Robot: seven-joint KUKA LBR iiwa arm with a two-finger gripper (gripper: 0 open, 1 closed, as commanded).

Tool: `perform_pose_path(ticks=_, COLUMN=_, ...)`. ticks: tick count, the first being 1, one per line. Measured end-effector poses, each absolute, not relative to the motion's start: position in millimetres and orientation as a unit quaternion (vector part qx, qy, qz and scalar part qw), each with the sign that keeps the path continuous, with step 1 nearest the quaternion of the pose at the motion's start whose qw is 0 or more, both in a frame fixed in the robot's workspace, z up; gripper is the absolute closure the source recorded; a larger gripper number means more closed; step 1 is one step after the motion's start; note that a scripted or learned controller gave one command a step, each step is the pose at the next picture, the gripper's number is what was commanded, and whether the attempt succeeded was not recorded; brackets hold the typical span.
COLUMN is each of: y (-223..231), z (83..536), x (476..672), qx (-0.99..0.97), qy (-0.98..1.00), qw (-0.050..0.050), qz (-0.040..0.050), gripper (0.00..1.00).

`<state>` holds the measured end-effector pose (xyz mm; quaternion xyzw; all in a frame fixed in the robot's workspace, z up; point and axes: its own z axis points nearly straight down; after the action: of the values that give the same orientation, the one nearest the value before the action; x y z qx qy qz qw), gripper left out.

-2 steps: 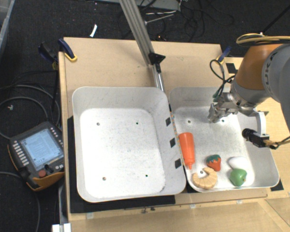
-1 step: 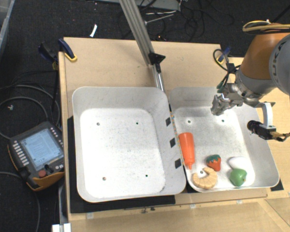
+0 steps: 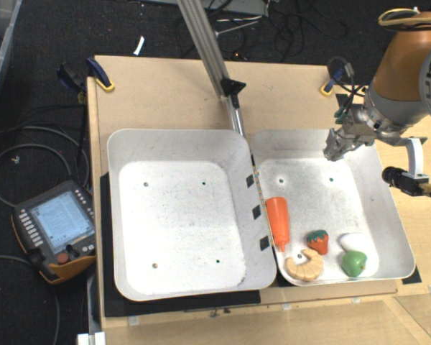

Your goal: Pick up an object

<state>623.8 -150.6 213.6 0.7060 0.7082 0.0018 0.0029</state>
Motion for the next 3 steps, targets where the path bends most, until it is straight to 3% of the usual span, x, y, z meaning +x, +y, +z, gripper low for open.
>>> perform_pose_path(ticks=1, y=-150, z=233, x=624.7, qx=0.706, qy=0.708, qw=0.002, qz=0.0009, gripper=1.0)
perform_pose_path(ticks=3, y=-39, z=222, x=621.7, qx=0.704, qy=0.71, qw=-0.001, qz=0.0003, gripper=1.0)
